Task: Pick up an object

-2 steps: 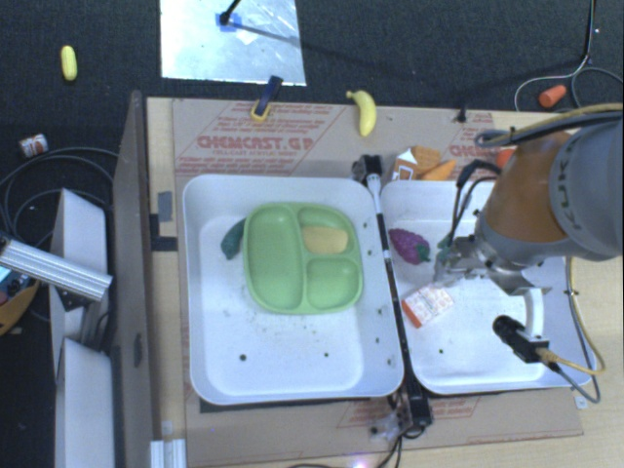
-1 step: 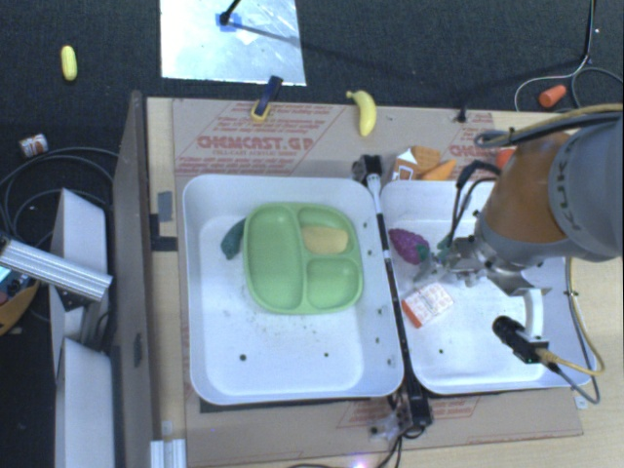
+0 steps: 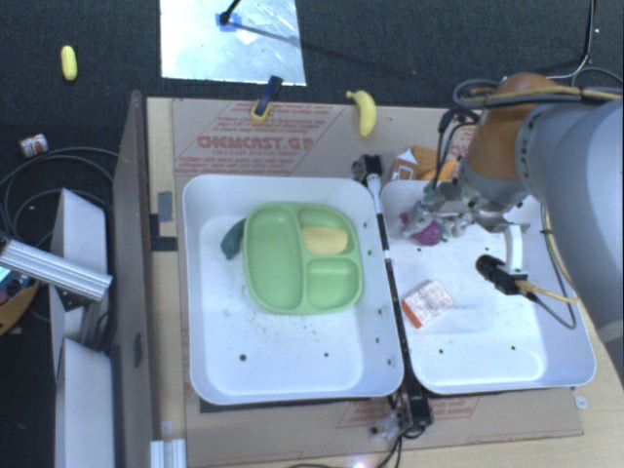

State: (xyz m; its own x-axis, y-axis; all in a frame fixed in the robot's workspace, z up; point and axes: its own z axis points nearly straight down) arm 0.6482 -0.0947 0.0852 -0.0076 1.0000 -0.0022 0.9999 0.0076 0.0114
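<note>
My gripper (image 3: 436, 214) is low over the far left part of the right bin (image 3: 507, 359), at the end of the grey arm with its orange band (image 3: 502, 135). A small purple object (image 3: 426, 231) lies right under the gripper tip, partly hidden by it. I cannot see whether it is touched or held. A small orange and white box (image 3: 427, 302) lies flat on the bin floor, nearer the front and apart from the gripper. An orange and white packet (image 3: 417, 164) sits at the bin's far rim, behind the gripper.
The left bin (image 3: 273, 369) holds a green divided plate (image 3: 292, 271) with a yellow piece (image 3: 326, 238) in its far right compartment, and a dark green object (image 3: 232, 238) beside the plate. A yellow banana (image 3: 366, 112) lies on the cardboard behind the bins. A black cable connector (image 3: 497, 273) hangs off the arm.
</note>
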